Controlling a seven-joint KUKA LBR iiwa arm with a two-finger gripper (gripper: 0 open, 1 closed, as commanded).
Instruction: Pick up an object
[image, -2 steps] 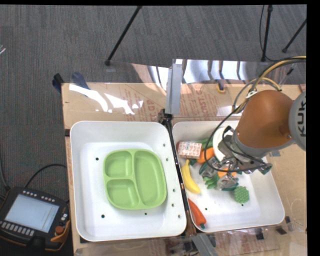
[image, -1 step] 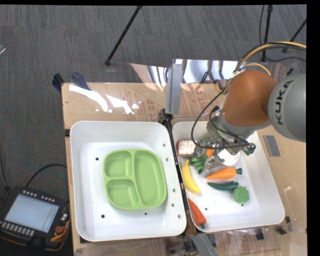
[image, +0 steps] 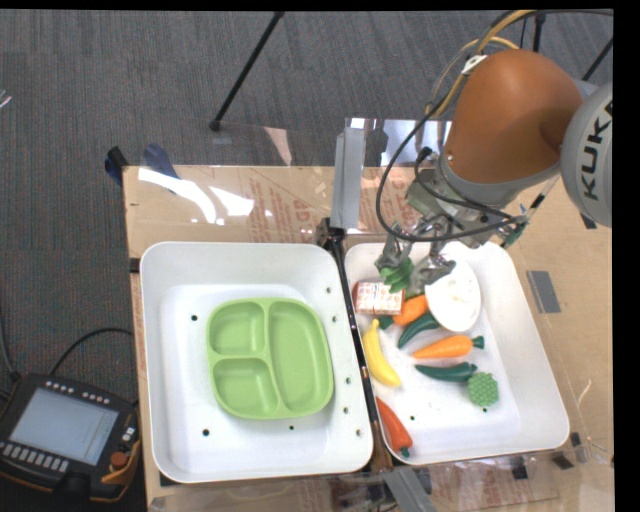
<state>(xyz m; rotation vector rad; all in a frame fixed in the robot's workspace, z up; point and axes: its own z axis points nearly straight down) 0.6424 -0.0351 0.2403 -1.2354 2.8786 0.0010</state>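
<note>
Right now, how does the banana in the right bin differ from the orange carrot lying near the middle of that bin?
The banana is yellow; the carrot is orange with a green tip. The banana curves and runs up and down the view beside the bin's left wall, while the carrot is straight, tapered and lies nearly crosswise. Both are toy foods, lying flat and apart from the gripper.

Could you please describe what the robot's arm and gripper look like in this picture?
The arm is grey with dark KUKA lettering on its side, and a large rounded orange band sits above the wrist. Thin yellow and dark cables loop around it. Below, the gripper is a dark metal assembly with two slim fingers.
</note>
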